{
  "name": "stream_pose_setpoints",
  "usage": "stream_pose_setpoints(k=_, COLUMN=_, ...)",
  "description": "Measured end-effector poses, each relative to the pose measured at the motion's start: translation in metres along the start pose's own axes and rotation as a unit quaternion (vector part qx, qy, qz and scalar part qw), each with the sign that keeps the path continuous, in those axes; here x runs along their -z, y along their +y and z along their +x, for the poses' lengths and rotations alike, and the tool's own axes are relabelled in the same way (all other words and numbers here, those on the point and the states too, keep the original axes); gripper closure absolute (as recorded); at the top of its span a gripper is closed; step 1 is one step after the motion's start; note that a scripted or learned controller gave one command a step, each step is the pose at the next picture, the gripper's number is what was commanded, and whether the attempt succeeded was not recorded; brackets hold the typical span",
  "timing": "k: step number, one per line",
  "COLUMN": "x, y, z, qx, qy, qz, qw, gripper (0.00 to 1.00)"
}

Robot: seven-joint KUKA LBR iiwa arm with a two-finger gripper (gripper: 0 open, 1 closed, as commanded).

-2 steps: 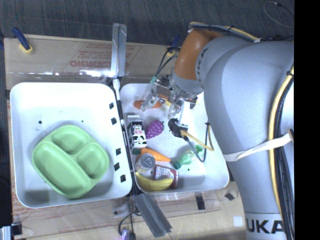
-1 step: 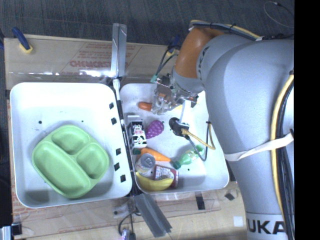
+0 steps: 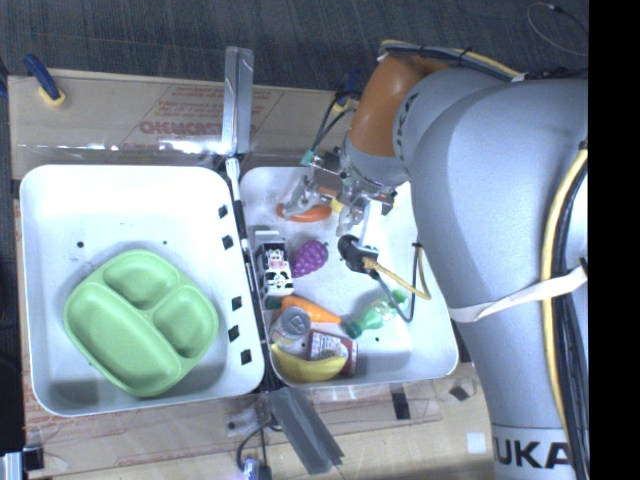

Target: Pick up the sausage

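Beside the right bin (image 3: 430, 353) sat the left bin (image 3: 60, 193), holding a green plate (image 3: 140, 320). Over the right bin's far end hung the gripper (image 3: 325, 196), its fingers closed around the orange sausage (image 3: 312, 211). Purple grapes (image 3: 309, 257) lay just nearer.

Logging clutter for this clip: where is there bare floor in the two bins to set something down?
Left bin: bare floor along the far wall and near corners, around the green divided plate. Right bin: crowded; toys such as the purple grapes and banana fill it, with the gripper at its far end.
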State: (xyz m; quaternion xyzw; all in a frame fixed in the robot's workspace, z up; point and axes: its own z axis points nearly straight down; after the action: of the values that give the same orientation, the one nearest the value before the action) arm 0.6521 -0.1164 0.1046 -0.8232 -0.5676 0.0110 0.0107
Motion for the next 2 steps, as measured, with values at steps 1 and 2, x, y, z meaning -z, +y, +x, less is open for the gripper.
stream_pose_setpoints(k=1, x=-0.0149, y=-0.0025, z=0.0165, qx=-0.009, qy=0.002, qz=-0.011, qw=0.9999, gripper=0.00)
stream_pose_setpoints(k=2, x=-0.0066, y=-0.0037, z=0.0168, qx=-0.006, qy=0.002, qz=-0.008, qw=0.9999, gripper=1.00)
